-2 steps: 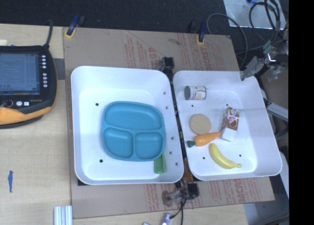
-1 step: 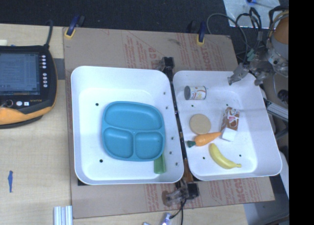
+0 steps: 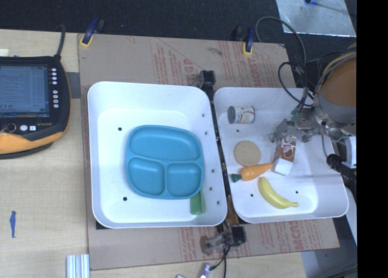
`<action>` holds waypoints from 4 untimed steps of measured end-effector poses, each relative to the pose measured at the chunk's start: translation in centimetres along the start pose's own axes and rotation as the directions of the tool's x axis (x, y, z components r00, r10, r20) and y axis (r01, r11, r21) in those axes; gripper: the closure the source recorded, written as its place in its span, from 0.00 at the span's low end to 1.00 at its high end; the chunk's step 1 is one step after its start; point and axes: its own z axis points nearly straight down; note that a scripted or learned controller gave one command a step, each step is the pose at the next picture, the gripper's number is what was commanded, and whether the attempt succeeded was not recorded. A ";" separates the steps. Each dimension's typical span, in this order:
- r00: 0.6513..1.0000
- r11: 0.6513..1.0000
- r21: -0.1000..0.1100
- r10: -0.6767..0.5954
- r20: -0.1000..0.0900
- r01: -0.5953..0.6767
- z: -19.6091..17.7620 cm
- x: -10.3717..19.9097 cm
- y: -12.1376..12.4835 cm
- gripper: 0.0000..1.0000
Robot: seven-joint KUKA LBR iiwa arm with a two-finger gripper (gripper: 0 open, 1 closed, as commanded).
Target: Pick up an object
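Leftmost on the tabletop (image 3: 42, 210), well to the left of the left bin (image 3: 103, 149), lies a control pendant (image 3: 30, 104) with a lit screen, set clear of the work area. The left bin carries a blue divided plate (image 3: 163, 160) near its centre, and a green block (image 3: 197, 203) rests just beside the plate's lower right corner, against the bin's right wall. Both bins sit on a brown cardboard sheet (image 3: 157, 59) pinned by clamps, presumably to stop them sliding under contact.

To the right of the left bin, touching it along one edge, stands the right bin (image 3: 315, 207), which holds the candidate objects. A small can (image 3: 241, 114) lies on its side at the upper left. Below it sit a tan disc (image 3: 247, 152), a carrot (image 3: 253, 172) and a banana (image 3: 276, 194), loosely spaced so each can be approached singly. A small red-and-white packet (image 3: 286, 149) lies just right of the disc, with a white block (image 3: 282, 167) touching its lower end.

The gripper (image 3: 297, 128) hangs above the packet's upper end, the arm reaching over the right bin's far wall. How wide the jaws stand cannot be determined, and nothing is seen held between them. The packet is judged the likely target.
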 end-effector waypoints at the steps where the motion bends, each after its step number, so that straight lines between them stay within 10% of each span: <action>1: 1.000 1.000 0.000 -0.001 0.001 0.001 0.0 1.1 -3.7 0.00; 2: 1.000 1.000 0.000 -0.003 0.004 0.003 -1.1 0.9 -3.7 1.00; 3: 1.000 1.000 -0.003 0.001 -0.002 -0.001 -6.8 7.9 5.0 1.00; 4: 1.000 1.000 -0.002 0.001 -0.002 -0.001 -10.1 14.0 4.4 1.00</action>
